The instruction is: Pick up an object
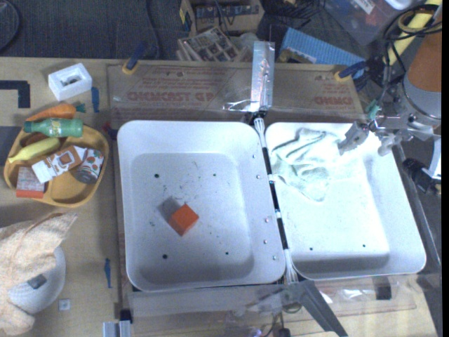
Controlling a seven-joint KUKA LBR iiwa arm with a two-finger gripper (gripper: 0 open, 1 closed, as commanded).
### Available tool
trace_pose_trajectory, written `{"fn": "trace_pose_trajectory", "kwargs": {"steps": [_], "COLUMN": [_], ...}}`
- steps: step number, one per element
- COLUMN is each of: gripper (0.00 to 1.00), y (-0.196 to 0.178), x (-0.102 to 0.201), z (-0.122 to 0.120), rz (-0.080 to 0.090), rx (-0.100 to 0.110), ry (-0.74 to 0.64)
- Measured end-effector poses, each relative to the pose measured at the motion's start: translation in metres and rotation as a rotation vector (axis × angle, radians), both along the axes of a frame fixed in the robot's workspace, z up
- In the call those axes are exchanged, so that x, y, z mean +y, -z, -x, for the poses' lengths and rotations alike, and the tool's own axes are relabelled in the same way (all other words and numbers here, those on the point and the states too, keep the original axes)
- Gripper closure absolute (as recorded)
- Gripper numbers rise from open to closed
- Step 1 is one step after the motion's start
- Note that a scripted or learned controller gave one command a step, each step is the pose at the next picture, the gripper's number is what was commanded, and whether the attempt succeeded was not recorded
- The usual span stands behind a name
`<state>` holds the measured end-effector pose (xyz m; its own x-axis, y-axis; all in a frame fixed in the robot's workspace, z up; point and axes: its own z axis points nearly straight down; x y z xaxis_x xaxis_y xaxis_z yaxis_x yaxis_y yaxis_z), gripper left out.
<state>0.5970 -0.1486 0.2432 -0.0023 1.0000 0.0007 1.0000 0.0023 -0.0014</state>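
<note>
Two white bins sit side by side on the bench: the left bin and the right bin. In the right bin's upper left corner lies a pale cloth, crumpled, with dark edging showing. In the left bin, toward its lower middle, rests an orange block, apart from the walls. My claw hangs above the right bin's top edge, just beside the cloth; its two fingers stand apart with nothing between them. The cloth looks soft and light, best pinched at a raised fold. The block seems stiff and light, best squeezed across two flat opposite faces.
</note>
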Motion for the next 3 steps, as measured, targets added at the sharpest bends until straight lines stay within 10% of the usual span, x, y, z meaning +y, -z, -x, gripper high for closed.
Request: {"fn": "trace_pose_trajectory", "kwargs": {"steps": [1,2,3], "gripper": [0.0,0.0,0.0], "y": [0.15,0.121,0.121], "x": [0.042,-0.026,-0.026], "z": [-0.042,-0.047,-0.047], "rz": [0.003,0.003,0.003], "rx": [-0.009,-0.006,-0.006], "ry": [-0.129,0.036,0.036]}}
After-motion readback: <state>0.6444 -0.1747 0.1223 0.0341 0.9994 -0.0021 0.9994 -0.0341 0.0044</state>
